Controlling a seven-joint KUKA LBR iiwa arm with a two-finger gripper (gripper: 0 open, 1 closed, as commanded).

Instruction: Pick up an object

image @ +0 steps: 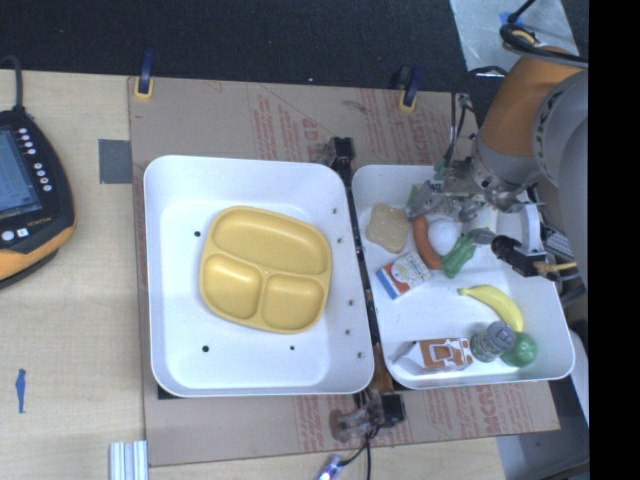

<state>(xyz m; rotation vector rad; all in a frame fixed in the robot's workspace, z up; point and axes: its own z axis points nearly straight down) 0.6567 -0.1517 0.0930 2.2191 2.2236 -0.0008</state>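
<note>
gripper [440, 196] low over far end of right bin [560, 313], finger state cannot tell, nothing seen held. arm [535, 118] reaches in from right, orange band above wrist. near to far in right bin: small carton [440, 354], grey can [490, 342], green ball [522, 349], banana [497, 303], snack packet [404, 273], white egg [442, 236] just below gripper. left bin [170, 268] holds yellow divided tray [266, 267].

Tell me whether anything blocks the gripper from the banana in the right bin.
Nothing covers the banana; it lies bare on the bin floor. The gripper sits over the far end, with the white egg and green piece lying between them.
</note>
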